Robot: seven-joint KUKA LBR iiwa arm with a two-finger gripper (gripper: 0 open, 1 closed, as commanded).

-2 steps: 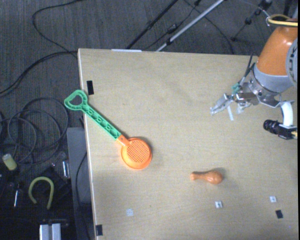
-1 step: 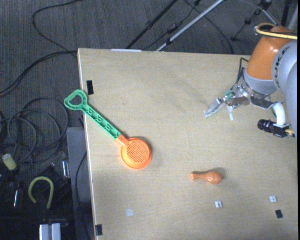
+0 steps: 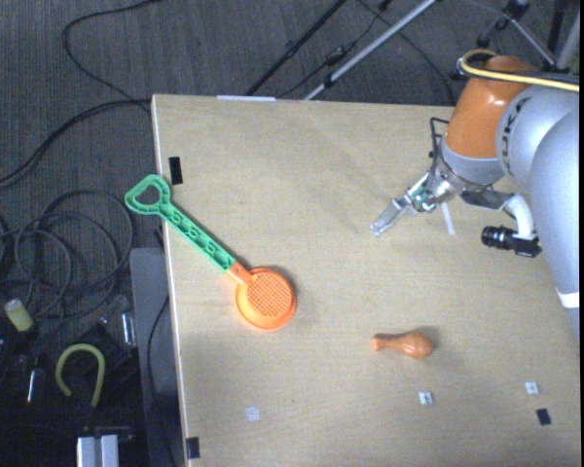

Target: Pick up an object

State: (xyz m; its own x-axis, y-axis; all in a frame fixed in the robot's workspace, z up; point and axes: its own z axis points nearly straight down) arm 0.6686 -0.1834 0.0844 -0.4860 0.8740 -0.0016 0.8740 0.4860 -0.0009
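If you start at the far left of the frame, you see a dark floor with black cables (image 3: 39, 232) in loops. Low down there sits a small green hook shape (image 3: 80, 366) on that floor.

Next comes the tan board (image 3: 321, 163), which fills the middle and right of the frame. Its left edge runs down from the upper middle to the bottom.

Near that left edge lies a toy strainer (image 3: 219, 259). Its green handle points to the upper left, and the loop at its tip hangs a little past the board's edge. Its round orange head sits toward the middle of the frame. It lies flat on the board.

Move right and lower, and you find a small orange pear-shaped toy (image 3: 406, 343). It lies on its side with the thin end pointing left. It is well apart from the strainer.

Up and to the right of that toy is the gripper (image 3: 393, 216). It points down and to the left, with its tip over bare board. You can see nothing between its fingers. I cannot tell if the fingers are spread or pressed together. The gripper is well apart from both toys.

Behind it, at the right edge, you see the arm (image 3: 550, 163), grey with an orange band.

A few small marks (image 3: 425, 397) dot the board at the lower right.
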